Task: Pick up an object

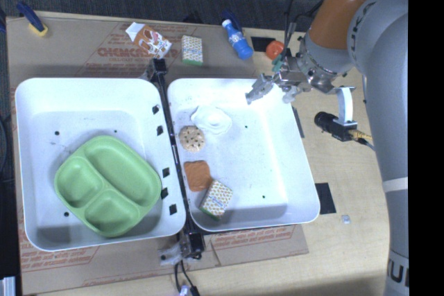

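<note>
The right bin (277,170) holds a white crumpled object (211,119), a round speckled cookie (192,138), a brown toast-like piece (198,175) and a small patterned box (217,199) along its left side. My gripper (272,93) hovers over the bin's far right corner, to the right of the white object and apart from it. Its fingers stand open, with nothing between them.
A green divided plate (107,184) lies in the left bin (41,107). Behind the bins sit a snack packet (148,40), a small box (192,50), a blue bottle (238,39) and an orange ball (275,48). A blue clamp (31,17) is at the far left.
</note>
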Motion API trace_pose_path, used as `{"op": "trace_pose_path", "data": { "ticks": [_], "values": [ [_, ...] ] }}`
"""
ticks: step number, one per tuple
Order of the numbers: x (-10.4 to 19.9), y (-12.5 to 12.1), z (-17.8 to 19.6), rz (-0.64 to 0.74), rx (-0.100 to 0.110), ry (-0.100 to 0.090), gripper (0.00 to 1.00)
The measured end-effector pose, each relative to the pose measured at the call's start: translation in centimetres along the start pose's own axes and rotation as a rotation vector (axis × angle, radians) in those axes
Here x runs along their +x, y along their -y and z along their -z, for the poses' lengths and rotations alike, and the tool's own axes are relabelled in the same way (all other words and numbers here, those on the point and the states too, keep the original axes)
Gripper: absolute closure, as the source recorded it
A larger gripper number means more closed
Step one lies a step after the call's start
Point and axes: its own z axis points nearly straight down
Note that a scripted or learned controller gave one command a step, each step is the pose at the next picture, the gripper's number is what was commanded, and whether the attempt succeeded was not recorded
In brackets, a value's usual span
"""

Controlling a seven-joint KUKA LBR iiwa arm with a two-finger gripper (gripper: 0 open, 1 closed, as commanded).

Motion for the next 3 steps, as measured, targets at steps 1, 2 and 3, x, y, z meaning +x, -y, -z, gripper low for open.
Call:
{"op": "trace_pose_path", "data": {
  "ticks": [1, 2, 3],
  "values": [
    [0.2, -2.6, -12.5, 0.002, 0.002, -0.001, 0.00],
    [0.2, -2.7, -11.3, 0.008, 0.001, -0.001, 1.00],
    [0.2, -2.7, -11.4, 0.008, 0.001, -0.001, 0.00]
  ]
}}
